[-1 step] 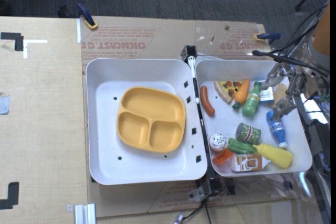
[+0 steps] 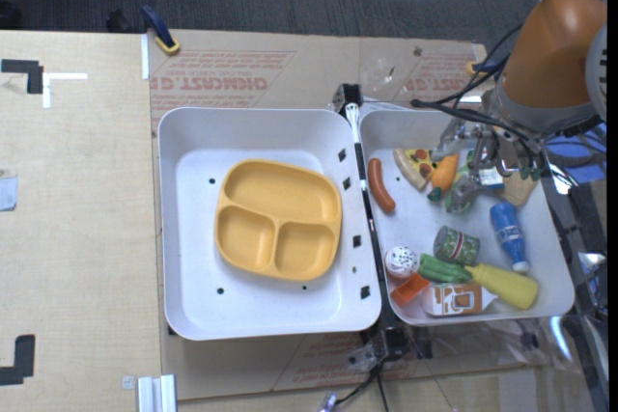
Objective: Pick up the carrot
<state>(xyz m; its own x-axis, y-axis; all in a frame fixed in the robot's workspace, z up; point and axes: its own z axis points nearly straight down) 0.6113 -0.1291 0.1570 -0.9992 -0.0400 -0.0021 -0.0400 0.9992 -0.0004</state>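
- The carrot (image 2: 444,173) is being shown in the right bin (image 2: 555,236) near its far edge, just beside the pizza slice (image 2: 415,165)
- The gripper (image 2: 470,171) is being held low over it; whether it is wide, narrow or gripping cannot be told
- The lift is being judged as not yet done; the carrot is not seen raised

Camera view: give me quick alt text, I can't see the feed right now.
The pincer is low in the right bin, right beside the carrot and a pizza slice. Other toy foods and a blue bottle crowd that bin; the left bin holds a yellow divided plate.
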